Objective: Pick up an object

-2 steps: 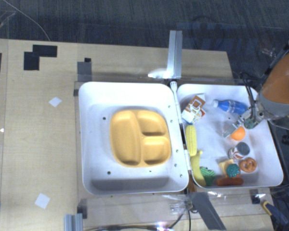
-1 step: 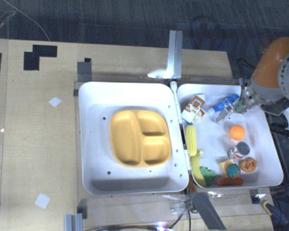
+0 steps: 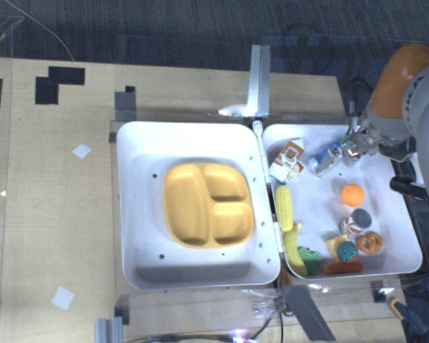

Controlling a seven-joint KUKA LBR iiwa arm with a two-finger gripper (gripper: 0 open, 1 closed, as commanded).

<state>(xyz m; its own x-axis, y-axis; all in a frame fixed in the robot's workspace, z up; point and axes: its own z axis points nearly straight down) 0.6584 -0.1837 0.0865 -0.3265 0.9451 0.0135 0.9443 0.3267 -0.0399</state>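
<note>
Toward the upper right of the frame, your arm (image 3: 404,95) reached over the right bin (image 3: 404,259), and the gripper (image 3: 354,147) sat low near that bin's upper edge. How far the claw stood apart you could not have told from this view, nor whether it had hold of anything.

Just left of it lay a small blue and silver object (image 3: 327,159), the likeliest target, judging by how close the tool stood. Whether the two touched was unclear.

Further left, a white and orange carton (image 3: 287,161) rested against the wall between the bins. Below it a corn cob (image 3: 284,206) and a banana (image 3: 293,247) ran along that same wall, probably slid there because the floor is slick.

An orange ball (image 3: 353,194) sat alone mid-bin, well apart from the rest. At the lower right a heap of small toy foods (image 3: 354,245) crowded together, awkward to grasp singly.

The left bin (image 3: 139,191) held a yellow divided tray (image 3: 207,204), flat at its centre.
</note>
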